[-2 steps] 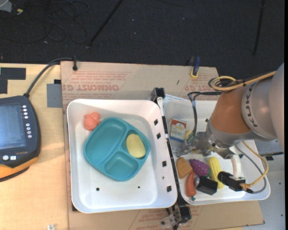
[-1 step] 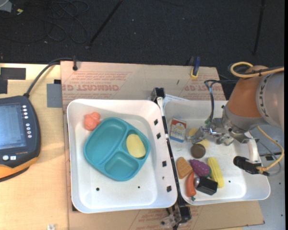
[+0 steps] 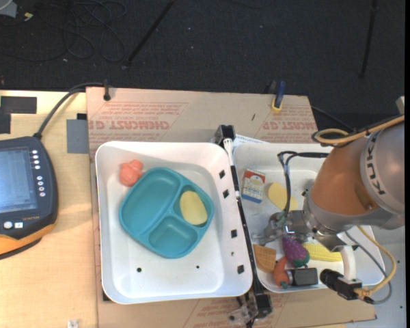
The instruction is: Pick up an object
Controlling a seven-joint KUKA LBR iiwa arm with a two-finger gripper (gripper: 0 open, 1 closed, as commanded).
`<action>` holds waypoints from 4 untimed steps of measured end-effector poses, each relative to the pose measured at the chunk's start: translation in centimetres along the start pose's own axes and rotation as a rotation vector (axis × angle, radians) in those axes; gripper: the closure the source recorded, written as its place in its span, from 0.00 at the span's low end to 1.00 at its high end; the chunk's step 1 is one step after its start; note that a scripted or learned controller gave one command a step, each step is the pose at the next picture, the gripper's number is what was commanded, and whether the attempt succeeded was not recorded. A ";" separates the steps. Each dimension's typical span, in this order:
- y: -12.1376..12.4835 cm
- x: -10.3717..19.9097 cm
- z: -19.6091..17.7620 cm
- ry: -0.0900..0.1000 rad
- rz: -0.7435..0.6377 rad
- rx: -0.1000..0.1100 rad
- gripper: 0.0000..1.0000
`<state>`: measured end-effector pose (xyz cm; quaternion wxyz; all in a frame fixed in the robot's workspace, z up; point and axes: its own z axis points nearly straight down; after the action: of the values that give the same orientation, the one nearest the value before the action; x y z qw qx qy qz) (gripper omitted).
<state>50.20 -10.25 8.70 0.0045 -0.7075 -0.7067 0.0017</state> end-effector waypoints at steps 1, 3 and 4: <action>0.4 -0.4 -1.1 -0.003 0.007 -0.005 1.00; 3.0 6.4 -10.5 -0.002 -0.008 -0.013 1.00; 2.8 6.1 -10.0 -0.003 -0.002 -0.005 0.00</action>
<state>53.06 -4.24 18.72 0.0014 -0.7068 -0.7074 0.0009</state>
